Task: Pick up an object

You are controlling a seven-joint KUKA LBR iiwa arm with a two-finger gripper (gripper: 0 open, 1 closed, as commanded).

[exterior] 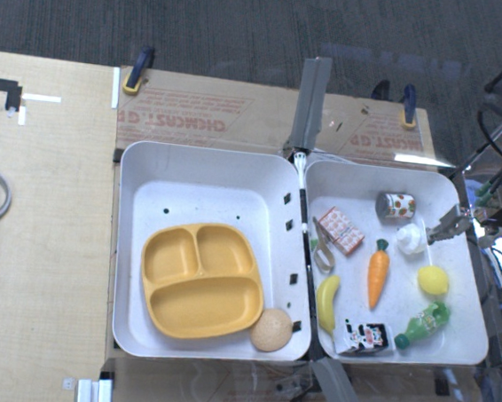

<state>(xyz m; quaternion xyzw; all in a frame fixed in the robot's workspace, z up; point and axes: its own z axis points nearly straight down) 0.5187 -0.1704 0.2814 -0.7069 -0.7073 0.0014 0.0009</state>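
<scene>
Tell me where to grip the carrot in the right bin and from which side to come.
Grip the carrot across its orange body near the middle, coming straight down from above. It lies flat, green top toward the far wall, tip toward the near one, with bare floor on both sides, so the gripper would probably close across its width unhindered.

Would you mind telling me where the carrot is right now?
The carrot lies in the right bin, near its middle, tip toward the camera, between the banana on its left and the lemon on its right.
</scene>
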